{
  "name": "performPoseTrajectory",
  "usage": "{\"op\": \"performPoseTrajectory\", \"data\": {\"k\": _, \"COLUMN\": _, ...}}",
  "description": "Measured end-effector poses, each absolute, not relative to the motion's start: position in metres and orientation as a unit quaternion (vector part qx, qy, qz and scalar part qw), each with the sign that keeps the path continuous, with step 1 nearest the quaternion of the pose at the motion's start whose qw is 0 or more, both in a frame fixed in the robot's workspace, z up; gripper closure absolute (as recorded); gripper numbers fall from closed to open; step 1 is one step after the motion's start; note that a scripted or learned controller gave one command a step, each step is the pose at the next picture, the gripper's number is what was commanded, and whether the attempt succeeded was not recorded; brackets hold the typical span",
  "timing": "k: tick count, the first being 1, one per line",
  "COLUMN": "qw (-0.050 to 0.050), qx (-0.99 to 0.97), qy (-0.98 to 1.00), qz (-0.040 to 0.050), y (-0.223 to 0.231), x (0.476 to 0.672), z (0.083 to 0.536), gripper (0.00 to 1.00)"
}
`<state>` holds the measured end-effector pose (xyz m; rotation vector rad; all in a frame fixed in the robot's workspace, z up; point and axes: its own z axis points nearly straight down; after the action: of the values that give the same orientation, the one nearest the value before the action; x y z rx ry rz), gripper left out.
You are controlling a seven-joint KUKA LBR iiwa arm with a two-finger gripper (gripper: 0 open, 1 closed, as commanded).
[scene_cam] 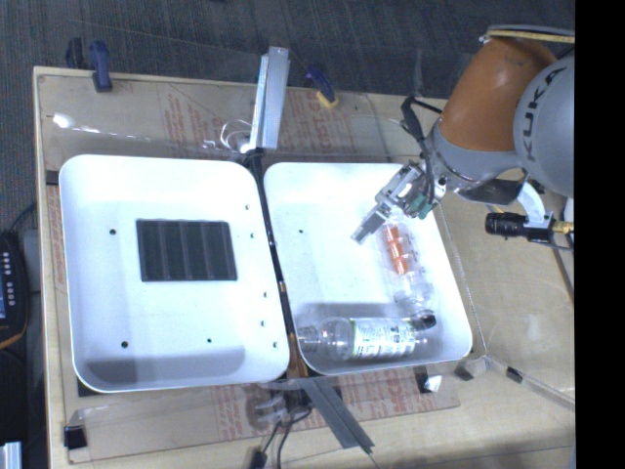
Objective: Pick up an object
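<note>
**Gripper poised over the bottles, nothing held**

The left bin (88, 262) holds a dark ribbed tray (186, 250). In the right bin (312, 203), a clear bottle (363, 337) lies along the near wall and an orange-labelled bottle (402, 262) lies just below the gripper (376, 223). It grips nothing; how far it is open I cannot tell. Next, probably, a descent onto that bottle. The arm (547, 115) reads "KUKA"; the labels are illegible.

The right bin's (322, 189) left and upper floor lies open. Two clear bottles crowd it: one (363, 337) along the near wall, another (404, 262) down the right side. The left bin (98, 252) carries a flat dark grate (187, 250), open floor around it.
</note>
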<state>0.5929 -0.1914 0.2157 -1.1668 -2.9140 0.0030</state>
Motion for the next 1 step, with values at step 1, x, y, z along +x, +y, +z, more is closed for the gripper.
{"op": "performPoseTrajectory", "data": {"k": 1, "qw": 0.001, "qx": -0.379, "qy": -0.925, "qz": 0.0008, "y": -0.2086, "x": 0.6081, "z": 0.1556, "gripper": 0.00}}
